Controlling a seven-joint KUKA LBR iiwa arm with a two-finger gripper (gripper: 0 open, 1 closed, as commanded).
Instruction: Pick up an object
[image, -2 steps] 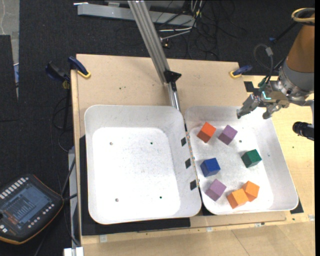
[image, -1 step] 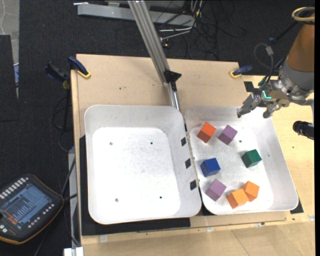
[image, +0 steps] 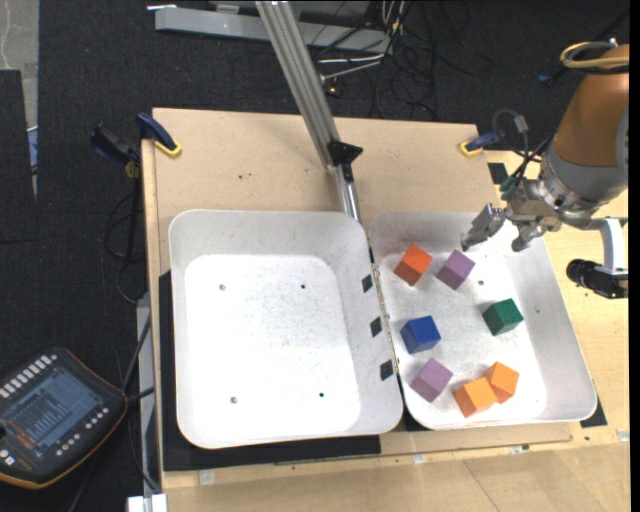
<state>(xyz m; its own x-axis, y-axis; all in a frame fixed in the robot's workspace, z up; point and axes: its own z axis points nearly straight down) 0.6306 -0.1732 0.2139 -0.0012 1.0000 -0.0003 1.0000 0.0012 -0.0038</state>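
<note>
Seven blocks in right bin

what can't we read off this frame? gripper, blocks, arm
- Gripper: two fingers spread apart over the right white bin's far corner; the camera view is too small to tell whether the tips touch the floor.
- Grey and orange arm: cut off by the right edge, base unseen.
- Two orange cubes near the front: pressed together, so their facing sides are hidden.

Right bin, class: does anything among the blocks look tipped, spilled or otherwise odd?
Nothing stands out. All seven blocks lie inside the right bin, none spilled. Two orange blocks touch at the near edge. The gripper hovers open, holding nothing.
</note>
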